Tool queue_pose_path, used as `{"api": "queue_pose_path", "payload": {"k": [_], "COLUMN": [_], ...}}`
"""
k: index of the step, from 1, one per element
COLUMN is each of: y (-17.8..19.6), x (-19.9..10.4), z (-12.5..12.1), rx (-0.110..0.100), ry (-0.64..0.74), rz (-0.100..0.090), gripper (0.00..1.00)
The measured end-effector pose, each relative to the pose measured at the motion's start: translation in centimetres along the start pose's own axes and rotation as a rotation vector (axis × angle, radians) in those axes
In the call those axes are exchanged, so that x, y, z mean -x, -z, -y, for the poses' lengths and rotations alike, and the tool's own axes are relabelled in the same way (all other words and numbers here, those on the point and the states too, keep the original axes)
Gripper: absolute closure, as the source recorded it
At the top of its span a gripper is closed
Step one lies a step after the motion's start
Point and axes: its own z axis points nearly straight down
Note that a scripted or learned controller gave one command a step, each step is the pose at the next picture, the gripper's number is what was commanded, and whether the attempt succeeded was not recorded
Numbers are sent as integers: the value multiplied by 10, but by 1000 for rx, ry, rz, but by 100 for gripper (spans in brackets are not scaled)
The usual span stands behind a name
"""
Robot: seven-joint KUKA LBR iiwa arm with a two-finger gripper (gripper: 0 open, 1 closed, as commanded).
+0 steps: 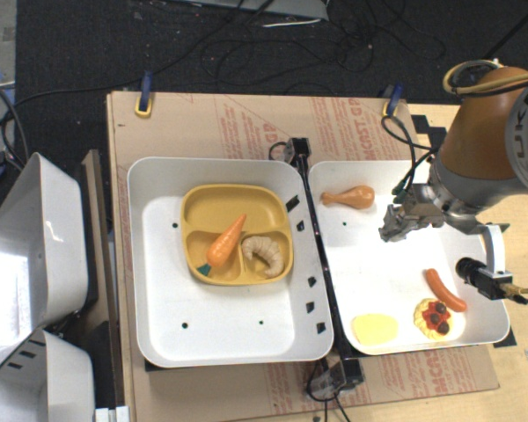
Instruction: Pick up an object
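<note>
My gripper (pixel 394 225) hangs over the upper middle of the right bin (pixel 370 262), with nothing visible between its fingers. A toy chicken drumstick (pixel 350 198) lies just to its left near the bin's back wall. A red sausage (pixel 445 290) rests at the right, and below it sits a small pizza-like piece (pixel 437 318) with dark red toppings. A flat yellow disc (pixel 374 328) lies at the bin's front edge.
The left bin (pixel 158 315) carries a yellow divided plate (pixel 194 214) with a carrot (pixel 226 241) and a pale shrimp (pixel 264 253) in it. A black divider (pixel 312 236) runs between the bins. Cables lie behind the bench, and white containers (pixel 31 253) stand at the far left.
</note>
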Motion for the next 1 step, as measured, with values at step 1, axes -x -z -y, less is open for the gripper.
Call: {"api": "queue_pose_path", "payload": {"k": [1], "y": [8], "x": [-60], "z": [-9], "rx": [3], "ry": [2], "rz": [0], "gripper": [100]}}
